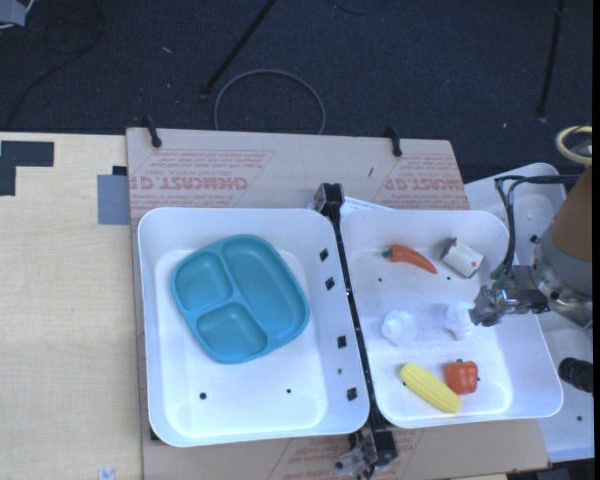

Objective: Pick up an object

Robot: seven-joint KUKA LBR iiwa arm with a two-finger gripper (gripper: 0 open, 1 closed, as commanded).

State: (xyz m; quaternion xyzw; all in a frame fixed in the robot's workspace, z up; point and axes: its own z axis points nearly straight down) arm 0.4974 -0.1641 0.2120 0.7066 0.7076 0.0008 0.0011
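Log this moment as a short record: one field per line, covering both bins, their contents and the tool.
left bin: holds a blue divided plate, three compartments
right bin: holds the loose items
carrot: far part of the right bin, orange with a green end
white block: right of the carrot
corn cob: near edge, yellow
red pepper: touching or almost touching the corn cob's right end
white pieces: one mid-bin, another beside the tool
tool: over the right bin's right side, low; grip unclear
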